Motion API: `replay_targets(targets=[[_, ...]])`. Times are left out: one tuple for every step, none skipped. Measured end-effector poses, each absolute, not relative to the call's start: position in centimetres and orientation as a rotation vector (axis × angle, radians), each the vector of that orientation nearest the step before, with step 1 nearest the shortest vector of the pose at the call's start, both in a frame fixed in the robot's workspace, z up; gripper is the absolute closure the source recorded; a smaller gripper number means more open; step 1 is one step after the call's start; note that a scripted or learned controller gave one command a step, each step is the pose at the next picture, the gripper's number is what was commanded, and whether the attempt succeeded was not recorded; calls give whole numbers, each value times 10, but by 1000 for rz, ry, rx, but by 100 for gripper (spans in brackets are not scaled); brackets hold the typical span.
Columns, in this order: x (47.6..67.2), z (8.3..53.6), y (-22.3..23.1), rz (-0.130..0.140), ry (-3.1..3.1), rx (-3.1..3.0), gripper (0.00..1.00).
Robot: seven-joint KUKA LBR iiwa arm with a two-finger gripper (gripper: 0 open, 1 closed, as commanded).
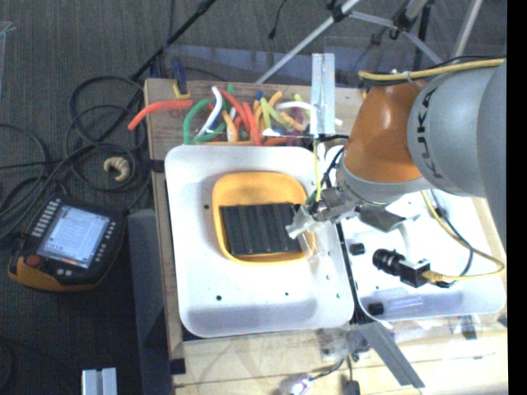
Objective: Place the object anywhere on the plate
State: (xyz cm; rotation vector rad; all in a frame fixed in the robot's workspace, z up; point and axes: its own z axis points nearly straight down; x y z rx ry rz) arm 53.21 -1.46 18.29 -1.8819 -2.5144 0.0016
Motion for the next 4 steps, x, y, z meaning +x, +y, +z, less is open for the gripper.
replay_targets(targets=[[532,183,-15,1,-2514,-1882,0],[542,203,62,1,-2516,-1880,0],[571,189,-4,4,-2621,-1733,0],[573,183,70,2,-2589,-1777,0]])
